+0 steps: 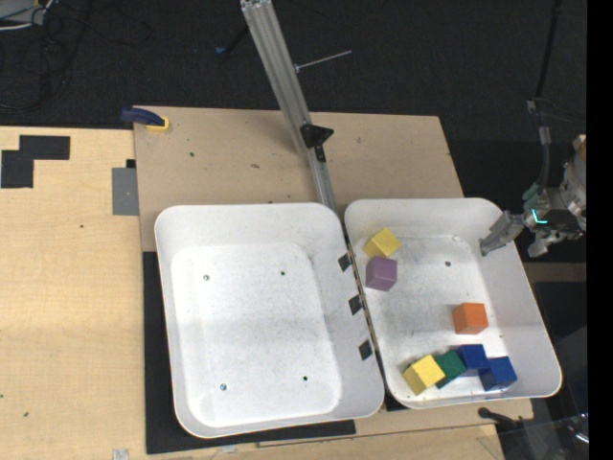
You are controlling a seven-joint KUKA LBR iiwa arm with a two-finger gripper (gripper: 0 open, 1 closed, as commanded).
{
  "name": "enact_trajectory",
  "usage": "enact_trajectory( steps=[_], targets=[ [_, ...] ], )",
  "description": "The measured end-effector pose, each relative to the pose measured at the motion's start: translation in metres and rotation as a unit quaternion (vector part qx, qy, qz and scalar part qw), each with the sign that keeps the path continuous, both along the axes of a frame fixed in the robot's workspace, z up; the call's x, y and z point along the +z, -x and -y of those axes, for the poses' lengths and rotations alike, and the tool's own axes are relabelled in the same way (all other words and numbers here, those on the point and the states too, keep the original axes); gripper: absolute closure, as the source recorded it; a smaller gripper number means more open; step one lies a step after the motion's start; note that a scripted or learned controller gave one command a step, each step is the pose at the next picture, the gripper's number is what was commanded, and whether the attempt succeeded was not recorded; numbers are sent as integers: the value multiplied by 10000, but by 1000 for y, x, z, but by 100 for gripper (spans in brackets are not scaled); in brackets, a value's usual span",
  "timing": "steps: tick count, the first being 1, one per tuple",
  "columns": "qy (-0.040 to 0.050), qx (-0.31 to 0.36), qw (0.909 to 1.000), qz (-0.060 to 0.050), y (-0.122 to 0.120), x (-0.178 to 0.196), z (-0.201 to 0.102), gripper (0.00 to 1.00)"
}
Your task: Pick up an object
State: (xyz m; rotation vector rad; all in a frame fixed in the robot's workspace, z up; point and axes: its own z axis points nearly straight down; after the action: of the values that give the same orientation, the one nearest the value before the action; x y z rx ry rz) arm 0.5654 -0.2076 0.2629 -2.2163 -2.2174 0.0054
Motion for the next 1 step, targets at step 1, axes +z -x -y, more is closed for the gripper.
enact_trajectory(
  steps=[1],
  targets=[
    [7, 6, 10000, 20, -1, 2, 0, 0]
  ],
)
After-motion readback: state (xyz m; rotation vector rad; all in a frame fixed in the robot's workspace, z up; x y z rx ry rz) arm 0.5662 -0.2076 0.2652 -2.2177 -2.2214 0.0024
